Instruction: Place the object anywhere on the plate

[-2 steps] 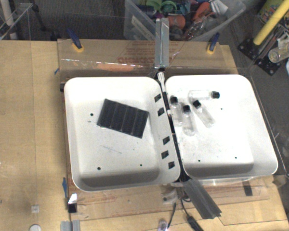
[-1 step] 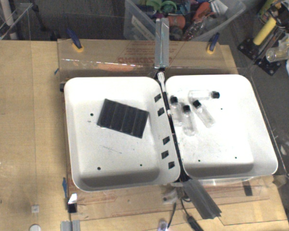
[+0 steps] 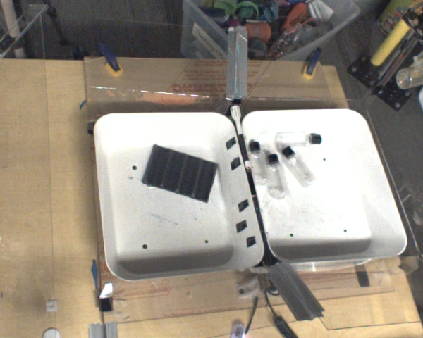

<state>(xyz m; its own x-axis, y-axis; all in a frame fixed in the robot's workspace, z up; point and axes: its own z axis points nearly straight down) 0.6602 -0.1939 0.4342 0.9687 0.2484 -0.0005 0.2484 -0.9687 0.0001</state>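
In your left bin [image 3: 116, 196] lies one dark ridged plate [image 3: 180, 173], tilted, near the middle. Your right bin [image 3: 352, 210] holds four clear black-capped vials [image 3: 276, 177], clustered at its upper left, well apart from the plate.

1. In the left bin [image 3: 120, 252] only the dark ribbed plate [image 3: 180, 172] blocks you; the floor around it is bare.
2. In the right bin [image 3: 352, 224], clear black-capped vials [image 3: 285, 162] crowd the upper left; the remaining floor is bare.
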